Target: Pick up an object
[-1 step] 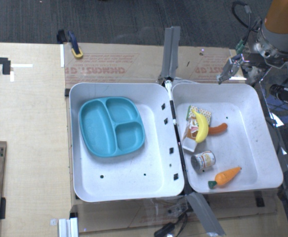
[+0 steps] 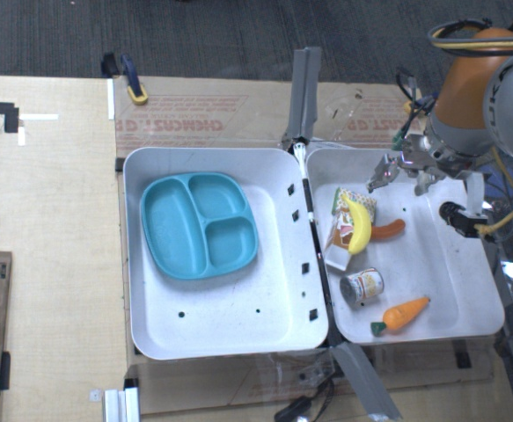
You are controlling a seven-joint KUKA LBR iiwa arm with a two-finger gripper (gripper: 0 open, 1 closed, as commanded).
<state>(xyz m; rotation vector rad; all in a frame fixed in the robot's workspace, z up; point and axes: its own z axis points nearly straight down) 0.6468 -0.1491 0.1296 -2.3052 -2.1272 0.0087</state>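
Hovering over the upper part of the right bin (image 2: 432,323), the gripper (image 2: 404,176) has its two fingers spread apart with nothing between them. Down and to the left of it lies a banana (image 2: 356,222), its long axis running from upper left to lower right with a slight curve, resting partly on a small packet (image 2: 339,232). Just below and slightly left of the gripper, a red-orange sausage (image 2: 388,229) lies nearly level, tilted up a little toward its right end, touching the banana's side. Further below sits a small can (image 2: 362,287) on its side. Lowest is a carrot (image 2: 402,315), its green end pointing lower left and its tip upper right. The arm (image 2: 472,90) comes in from the right, its orange band above the wrist, angled down toward the bin. Far to the left, the other bin (image 2: 150,323) holds a blue divided plate (image 2: 200,225).
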